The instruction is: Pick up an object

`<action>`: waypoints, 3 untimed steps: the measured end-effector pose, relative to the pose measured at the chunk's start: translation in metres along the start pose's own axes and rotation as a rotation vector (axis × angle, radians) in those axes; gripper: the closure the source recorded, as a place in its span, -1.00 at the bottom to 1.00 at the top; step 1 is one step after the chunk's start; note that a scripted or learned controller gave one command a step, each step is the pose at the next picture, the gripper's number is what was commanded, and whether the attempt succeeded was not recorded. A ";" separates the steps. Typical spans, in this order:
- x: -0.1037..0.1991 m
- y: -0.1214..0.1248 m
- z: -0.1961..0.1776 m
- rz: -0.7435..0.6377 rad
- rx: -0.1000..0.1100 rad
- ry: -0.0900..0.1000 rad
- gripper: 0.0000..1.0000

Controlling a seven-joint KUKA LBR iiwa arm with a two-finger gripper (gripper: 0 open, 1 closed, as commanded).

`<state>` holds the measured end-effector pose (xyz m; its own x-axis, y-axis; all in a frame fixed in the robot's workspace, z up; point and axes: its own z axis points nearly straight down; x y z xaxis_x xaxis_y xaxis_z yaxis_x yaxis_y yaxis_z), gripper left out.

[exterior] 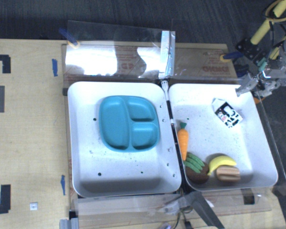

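Observation:
The right bin (257,142) holds several toy foods. An orange carrot (182,142) lies along its left wall. At the front sit a green ridged piece (195,162) on a brown round piece (198,174), a yellow banana (221,163) and a tan bun (227,174). A small white carton with black print (227,113) lies toward the back right. My gripper (258,81) hangs over the bin's far right corner, above and to the right of the carton, apart from every object.
The left bin (86,166) holds a blue divided plate (129,123). A clear upright panel (117,51) stands behind the bins. Yellow and blue cabling (269,20) hangs at the top right beside the arm.

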<state>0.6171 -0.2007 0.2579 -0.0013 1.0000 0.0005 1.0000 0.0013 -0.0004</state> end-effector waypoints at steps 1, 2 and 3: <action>0.010 0.015 0.114 0.084 0.011 0.002 -1.00; 0.014 0.005 0.160 0.164 -0.007 -0.002 -1.00; 0.002 0.051 0.133 0.279 -0.005 -0.002 -1.00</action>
<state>0.6679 -0.1982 0.1253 0.2738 0.9618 -0.0005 0.9618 -0.2738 0.0046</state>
